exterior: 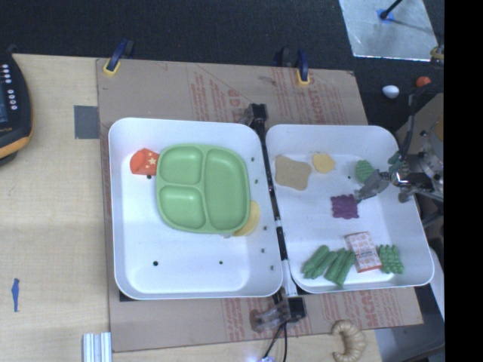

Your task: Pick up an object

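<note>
The gripper point(375, 185) hangs at the right edge of the right bin point(407, 225), its grey fingers point(367, 190) angled down and leftward; how far they are parted I cannot tell, and nothing shows between them. Just above the fingertips, nearly touching, lies one dark green leafy piece point(364, 170). Just below and left of the tips sits one purple piece point(345, 207), close but apart. Farther left and higher are one small yellow round point(323, 162) and, beyond it, one tan slice shaped like bread point(292, 173).

Well below the fingers, along the bin's near side, lie one red and white packet point(362, 250), one green bumpy piece point(390, 259) touching the packet's right side, and a cluster of green pods point(329, 264) on its left, about three, though they overlap too much for a sure count.

That makes two white bins side by side. Far to the left of the fingers, the left bin point(136, 262) holds one light green plate with three compartments point(203, 188). One red piece with a yellow star point(144, 161) sits at the plate's far left edge, and one yellow piece point(250, 219) peeks from under its lower right corner.
</note>
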You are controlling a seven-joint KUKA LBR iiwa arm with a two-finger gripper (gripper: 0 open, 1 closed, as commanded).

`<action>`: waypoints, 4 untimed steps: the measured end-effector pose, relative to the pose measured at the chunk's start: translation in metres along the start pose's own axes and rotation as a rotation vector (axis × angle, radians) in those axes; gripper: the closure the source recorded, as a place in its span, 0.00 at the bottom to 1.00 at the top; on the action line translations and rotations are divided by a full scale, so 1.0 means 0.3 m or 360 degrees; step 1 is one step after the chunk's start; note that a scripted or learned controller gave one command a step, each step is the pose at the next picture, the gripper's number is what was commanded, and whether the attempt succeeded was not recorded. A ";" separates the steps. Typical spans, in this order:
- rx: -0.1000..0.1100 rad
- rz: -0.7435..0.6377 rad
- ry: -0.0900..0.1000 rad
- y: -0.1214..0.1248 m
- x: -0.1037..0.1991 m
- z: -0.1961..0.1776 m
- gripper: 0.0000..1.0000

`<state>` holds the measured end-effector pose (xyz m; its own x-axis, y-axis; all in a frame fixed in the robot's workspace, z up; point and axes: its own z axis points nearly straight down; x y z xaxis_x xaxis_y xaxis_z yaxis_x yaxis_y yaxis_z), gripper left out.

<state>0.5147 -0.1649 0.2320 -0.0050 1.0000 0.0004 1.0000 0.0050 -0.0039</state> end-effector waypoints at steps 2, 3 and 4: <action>0.0005 -0.0009 0.0004 0.099 0.161 0.469 0.00; -0.0020 -0.0001 -0.0007 0.317 0.047 0.119 0.00; 0.0012 0.0004 0.0001 0.209 -0.037 0.485 0.00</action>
<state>0.5768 -0.1756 0.0863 -0.0024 1.0000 0.0011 0.9999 0.0024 -0.0111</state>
